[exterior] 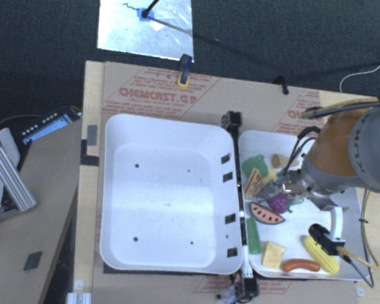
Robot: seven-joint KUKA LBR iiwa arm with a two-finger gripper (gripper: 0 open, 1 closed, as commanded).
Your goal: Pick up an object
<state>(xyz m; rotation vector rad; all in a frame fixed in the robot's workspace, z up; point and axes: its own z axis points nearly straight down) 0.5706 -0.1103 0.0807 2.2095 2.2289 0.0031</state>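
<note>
The right bin (351, 195) holds several toy foods. My gripper (284, 189) hangs low over the bin's middle, just above a purple bunch of grapes (278, 204). A watermelon slice (266, 214) lies just left of and below the grapes. A striped orange wedge (253, 183) and a green piece (255, 165) sit to the gripper's left. Toward the front lie a green stick (254, 237), a yellow cheese block (273, 254), a red sausage (301, 265) and a yellow banana (320, 255). The arm hides the bin's right part.
The left bin (115, 174) stands beside the right one, sharing a raised divider (236, 192). A small tan piece (276, 160) lies near the right bin's back wall. A yellow clamp (183, 75) sits on the board behind.
</note>
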